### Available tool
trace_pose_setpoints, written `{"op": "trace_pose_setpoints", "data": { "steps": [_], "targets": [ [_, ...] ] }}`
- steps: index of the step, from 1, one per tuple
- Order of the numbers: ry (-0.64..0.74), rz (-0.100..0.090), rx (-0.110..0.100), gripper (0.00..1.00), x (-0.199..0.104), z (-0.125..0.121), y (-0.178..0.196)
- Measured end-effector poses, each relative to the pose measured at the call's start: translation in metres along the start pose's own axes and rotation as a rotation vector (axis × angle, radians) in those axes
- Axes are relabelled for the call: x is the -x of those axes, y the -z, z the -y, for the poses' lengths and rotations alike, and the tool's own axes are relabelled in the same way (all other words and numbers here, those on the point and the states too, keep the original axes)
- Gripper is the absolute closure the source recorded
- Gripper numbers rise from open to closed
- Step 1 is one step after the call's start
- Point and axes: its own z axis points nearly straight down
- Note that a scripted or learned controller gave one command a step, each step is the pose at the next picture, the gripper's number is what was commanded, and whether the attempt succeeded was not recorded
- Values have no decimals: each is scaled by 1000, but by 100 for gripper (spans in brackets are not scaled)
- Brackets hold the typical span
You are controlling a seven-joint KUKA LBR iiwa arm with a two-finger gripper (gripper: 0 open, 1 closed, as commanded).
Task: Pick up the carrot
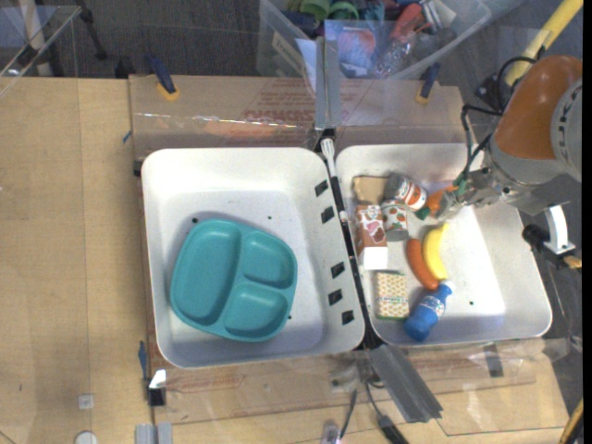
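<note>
Camera view, item by item.

Tabletop: light wood, bearing two shallow white bins side by side.

Left bin: holding a teal divided plate, lying flat.

Right bin: holding the clutter. Carrot: orange, lying near the bin's middle, touching a yellow banana along its right side. Blue bottle: lying just below the carrot's lower end. Small printed cartons and a packet: lying along the bin's left wall. A small can: sitting near the far wall.

Arm: grey with an orange band, reaching in from the right. End effector: hovering over the bin's far right part, above and to the right of the carrot, apart from it; whether it is open or closed, I cannot tell. Nothing is visibly being carried.

Step in hand, as a judgement: the approach is going on, no grasp yet made. The next move is calling for travel toward the carrot, then a descent aligned across its width, keeping clear of the touching banana.
</note>
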Motion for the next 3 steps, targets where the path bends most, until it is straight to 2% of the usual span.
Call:
{"op": "trace_pose_setpoints", "data": {
  "steps": [1,2,3],
  "targets": [
    [0,0,0,0,0,0,0],
    [117,-4,-10,0,-16,-36,-13],
    [-465,-16,0,0,24,-33,-11]
  ]
}}
